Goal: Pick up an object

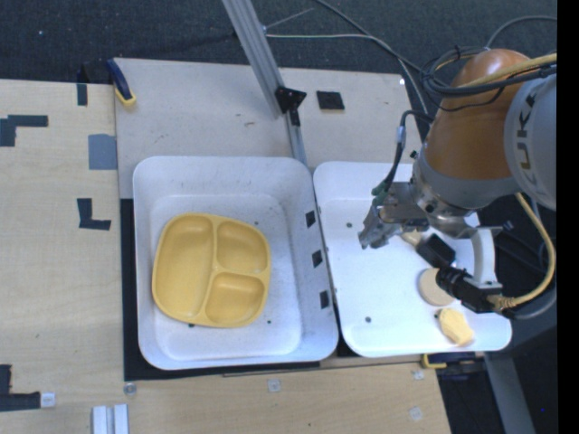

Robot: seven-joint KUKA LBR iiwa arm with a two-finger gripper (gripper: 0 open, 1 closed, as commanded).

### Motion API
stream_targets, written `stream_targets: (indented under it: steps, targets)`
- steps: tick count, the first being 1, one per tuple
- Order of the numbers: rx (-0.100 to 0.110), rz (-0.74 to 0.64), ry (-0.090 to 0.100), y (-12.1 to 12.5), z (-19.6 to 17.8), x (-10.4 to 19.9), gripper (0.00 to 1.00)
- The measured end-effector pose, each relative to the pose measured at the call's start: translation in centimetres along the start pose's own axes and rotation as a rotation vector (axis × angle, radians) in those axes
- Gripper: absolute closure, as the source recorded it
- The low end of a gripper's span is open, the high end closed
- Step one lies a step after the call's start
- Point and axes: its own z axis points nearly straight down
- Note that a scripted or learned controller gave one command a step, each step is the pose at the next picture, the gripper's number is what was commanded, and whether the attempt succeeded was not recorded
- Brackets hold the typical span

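Note:
A yellow divided plate (211, 268) lies flat in the left bin (154, 181). In the right bin (380, 310), a round tan disc (432, 286) sits near the right wall, partly covered by a black part of the arm. A small yellow lump (456, 326) lies at that bin's front right corner. My gripper (374, 231) hangs over the upper middle of the right bin, left of the disc and well apart from both small objects. The wrist above it hides part of the bin's back right.
A slanted metal pole (258, 48) crosses the bench behind the bins. Black clips (317, 259) line the divide between the bins. Cables (525, 269) loop beside the arm on the right. Bare bin floor lies below and left of my gripper.

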Motion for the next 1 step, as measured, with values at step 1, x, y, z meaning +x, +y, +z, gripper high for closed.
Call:
stream_targets:
  steps: [1]
  targets:
    - [0.0, 0.0, -0.001, 0.58, 0.16, 5.28, 1.0]
